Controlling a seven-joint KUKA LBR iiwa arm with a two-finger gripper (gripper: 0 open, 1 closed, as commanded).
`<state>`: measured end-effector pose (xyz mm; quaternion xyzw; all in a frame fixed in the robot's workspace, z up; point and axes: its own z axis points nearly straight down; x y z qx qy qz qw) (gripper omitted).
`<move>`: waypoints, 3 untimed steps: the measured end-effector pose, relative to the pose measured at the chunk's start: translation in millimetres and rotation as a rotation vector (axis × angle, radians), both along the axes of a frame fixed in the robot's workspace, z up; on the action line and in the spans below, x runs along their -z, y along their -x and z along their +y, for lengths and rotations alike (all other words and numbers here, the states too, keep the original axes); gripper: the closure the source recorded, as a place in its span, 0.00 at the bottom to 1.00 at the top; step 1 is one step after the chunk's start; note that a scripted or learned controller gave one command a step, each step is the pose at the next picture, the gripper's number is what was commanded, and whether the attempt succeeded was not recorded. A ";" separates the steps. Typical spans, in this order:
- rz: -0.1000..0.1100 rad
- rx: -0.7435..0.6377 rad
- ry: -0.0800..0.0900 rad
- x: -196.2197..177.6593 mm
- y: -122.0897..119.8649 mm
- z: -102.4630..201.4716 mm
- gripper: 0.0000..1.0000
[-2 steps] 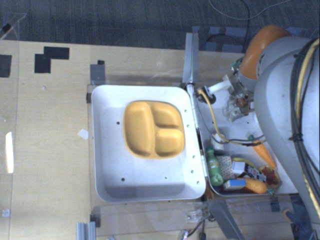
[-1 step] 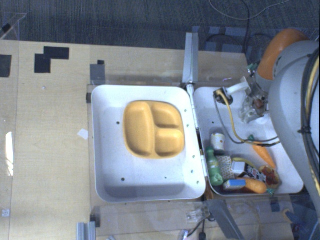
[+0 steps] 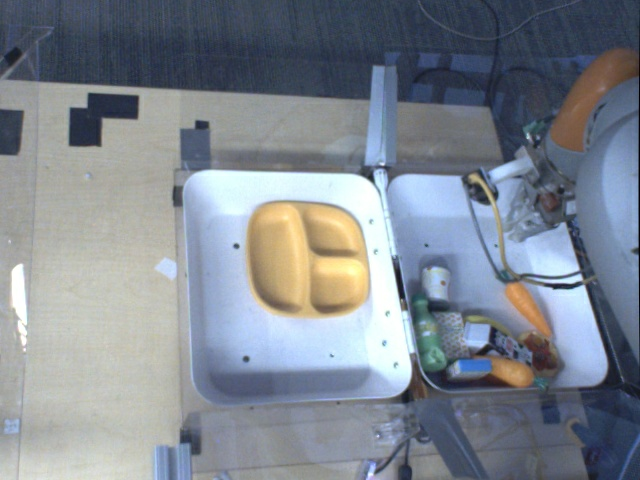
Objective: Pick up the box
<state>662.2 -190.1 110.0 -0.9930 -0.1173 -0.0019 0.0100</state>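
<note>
Two white bins are shown side by side on the bench (image 3: 100,268): the left bin (image 3: 215,348) carries a yellow divided tray (image 3: 305,258), and the right bin (image 3: 440,208) carries a heap of small items along its near edge. The box (image 3: 455,334) (taken here to be the small patterned carton, though its outline is partly hidden) is seen in that heap, just beside a green bottle (image 3: 429,338) and close to a small white-capped jar (image 3: 434,280). An orange carrot (image 3: 527,308) lies to its right, with further packets crowded at the near right corner. The hand (image 3: 535,208) is held over the far right part of the same bin, below the orange band (image 3: 590,98) of the arm. Whether the hand is spread or closed cannot be told at this scale; nothing is seen between its tips. The box therefore lies toward the near, left side of the hand, well apart from it. Its long axis cannot be read with confidence among the clutter.
</note>
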 end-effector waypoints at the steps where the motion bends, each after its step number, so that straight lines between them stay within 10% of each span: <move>1: -0.006 -0.009 0.001 -13.2 -2.7 2.5 1.00; 3: -0.005 0.015 0.019 22.2 39.0 -13.4 1.00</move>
